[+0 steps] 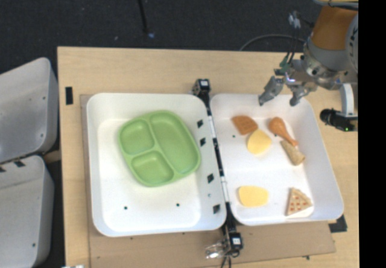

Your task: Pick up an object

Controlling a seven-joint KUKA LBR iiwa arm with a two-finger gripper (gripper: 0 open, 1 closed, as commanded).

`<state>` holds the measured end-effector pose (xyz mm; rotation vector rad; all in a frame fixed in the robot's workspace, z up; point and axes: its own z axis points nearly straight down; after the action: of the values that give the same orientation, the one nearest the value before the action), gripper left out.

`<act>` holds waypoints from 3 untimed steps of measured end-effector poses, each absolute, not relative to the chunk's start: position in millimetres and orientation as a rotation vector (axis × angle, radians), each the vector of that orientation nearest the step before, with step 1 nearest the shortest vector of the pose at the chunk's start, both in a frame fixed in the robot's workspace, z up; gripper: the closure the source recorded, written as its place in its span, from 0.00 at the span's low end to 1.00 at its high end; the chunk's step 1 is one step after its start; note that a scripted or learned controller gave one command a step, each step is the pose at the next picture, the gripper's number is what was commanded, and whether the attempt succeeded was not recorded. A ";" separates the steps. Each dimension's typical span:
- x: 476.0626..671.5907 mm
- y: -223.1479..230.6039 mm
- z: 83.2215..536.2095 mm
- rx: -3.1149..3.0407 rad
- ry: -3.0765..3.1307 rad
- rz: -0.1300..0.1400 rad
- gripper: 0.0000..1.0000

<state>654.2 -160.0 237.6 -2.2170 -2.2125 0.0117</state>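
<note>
Above the right bin's (325, 194) far edge, the gripper (281, 95) hangs wide and empty. Your drumstick (282, 130) looks light and rigid. Grip its narrow shaft.

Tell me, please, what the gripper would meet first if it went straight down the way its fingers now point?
Probably the bare floor of the right bin near its far edge. The gripper hangs open, and the chicken drumstick lies slightly nearer the camera; depth is hard to judge from this slanted view.
</note>
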 end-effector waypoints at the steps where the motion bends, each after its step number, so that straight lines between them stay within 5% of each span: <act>1: 656.6 -159.7 246.3 -2.222 -2.223 -0.002 0.00; 3: 655.9 -147.1 154.1 -2.218 -2.225 0.004 0.00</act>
<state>655.9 -147.1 154.1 -2.2176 -2.2248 0.0040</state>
